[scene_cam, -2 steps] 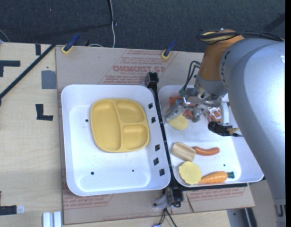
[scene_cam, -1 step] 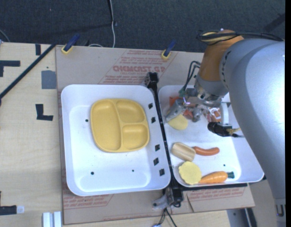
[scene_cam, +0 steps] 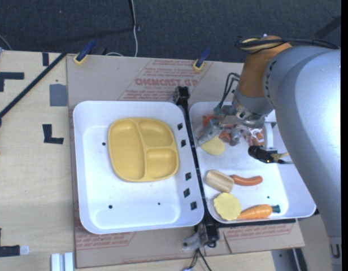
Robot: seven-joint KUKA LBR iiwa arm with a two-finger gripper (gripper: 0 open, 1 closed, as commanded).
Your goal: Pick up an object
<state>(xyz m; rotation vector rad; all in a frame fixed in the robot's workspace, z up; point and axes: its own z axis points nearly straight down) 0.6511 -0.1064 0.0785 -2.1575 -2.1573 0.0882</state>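
Lump of pale yellow food [scene_cam: 213, 146] at the far left of the right bin [scene_cam: 288, 192], gripper [scene_cam: 220, 135] just over it with fingers spread and nothing between them, bun [scene_cam: 219, 180], sausage [scene_cam: 247, 180], yellow slice [scene_cam: 227, 206] and carrot [scene_cam: 256, 212] nearer, yellow divided plate [scene_cam: 144, 149] in the left bin [scene_cam: 86, 171]

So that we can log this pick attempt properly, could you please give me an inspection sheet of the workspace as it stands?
Surface: wooden bench with black tape marks; a cardboard sheet lies under two white bins.
Job's things: the right bin holds a pale yellow piece, bun, sausage, yellow disc and carrot.
Clutter: the left bin holds a yellow divided plate.
Grippers: tool low over the right bin's far end, beside the pale yellow piece; its grip cannot be told.
Cables: black cable coming in from the top edge.
Surroundings: clamps on the sheet's far edge; dark floor beyond.
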